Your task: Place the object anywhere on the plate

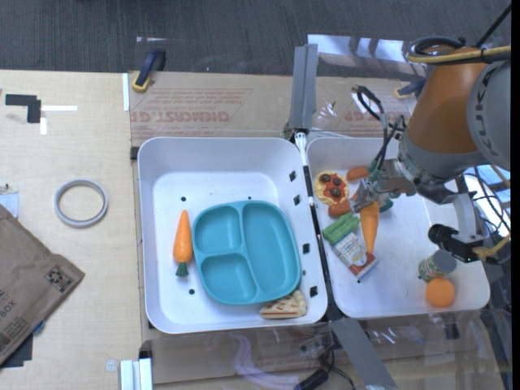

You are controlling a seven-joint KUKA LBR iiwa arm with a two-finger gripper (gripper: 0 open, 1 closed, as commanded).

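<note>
1. Plate [244,252], the teal one with three compartments, lies in the left bin [154,242], and no object is on it.
2. At 9 o'clock of the plate a carrot [183,238] lies on the bin floor, and at 5 o'clock a waffle-like piece [284,305] touches the plate's rim; part of it is hidden under that rim.
3. In the right bin [406,299] the gripper [367,199] is low over a second carrot [370,227], whose upper end sits at its tip. I cannot tell if the fingers are closed on it, because dark parts of the gripper cover that place.
4. The arm [451,108] comes from 3 o'clock, with its orange band on top and the wrist pointing down and to 9 o'clock.
5. Near this carrot are a pizza slice [331,187], a green item [340,228] and a small carton [354,254], all hard to make out.
6. An orange [439,292] lies at 4 o'clock of the right bin.
</note>
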